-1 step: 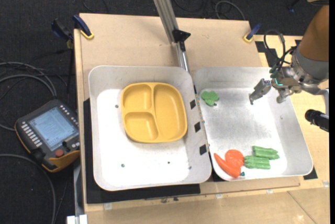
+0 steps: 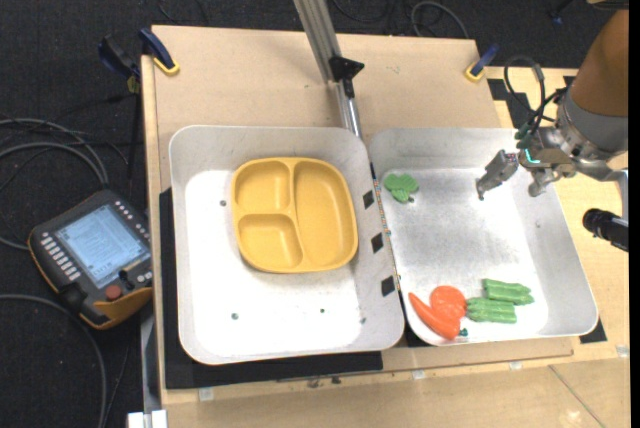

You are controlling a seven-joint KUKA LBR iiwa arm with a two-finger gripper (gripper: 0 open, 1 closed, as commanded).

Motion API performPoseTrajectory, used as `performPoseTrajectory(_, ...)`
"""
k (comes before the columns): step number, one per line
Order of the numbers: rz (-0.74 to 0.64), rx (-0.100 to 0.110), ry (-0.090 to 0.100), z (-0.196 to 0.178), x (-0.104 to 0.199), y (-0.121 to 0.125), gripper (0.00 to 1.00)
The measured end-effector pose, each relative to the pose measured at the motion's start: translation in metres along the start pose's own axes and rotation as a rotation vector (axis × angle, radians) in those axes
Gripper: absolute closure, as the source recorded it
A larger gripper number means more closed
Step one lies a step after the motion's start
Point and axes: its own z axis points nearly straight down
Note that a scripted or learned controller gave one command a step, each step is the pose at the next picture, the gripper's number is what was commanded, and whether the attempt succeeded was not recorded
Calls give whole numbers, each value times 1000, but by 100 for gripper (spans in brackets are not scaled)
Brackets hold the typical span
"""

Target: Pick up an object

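Fingers (image 2: pixel 519 177) spread wide, holding nothing, over right bin (image 2: pixel 560 246) nr far edge.

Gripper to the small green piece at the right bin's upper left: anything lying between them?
Nothing; in the camera view, bare white bin floor runs from the gripper to the green piece.

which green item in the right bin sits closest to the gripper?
The small green piece lying alone near the bin's upper left. The gripper hovers level with it; the green pods lie by the orange-red toy at the bottom edge.
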Motion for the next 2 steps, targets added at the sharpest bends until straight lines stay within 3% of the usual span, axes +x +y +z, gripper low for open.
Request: performPoseTrajectory(2, 3, 5, 0, 93, 4, -12, 0)
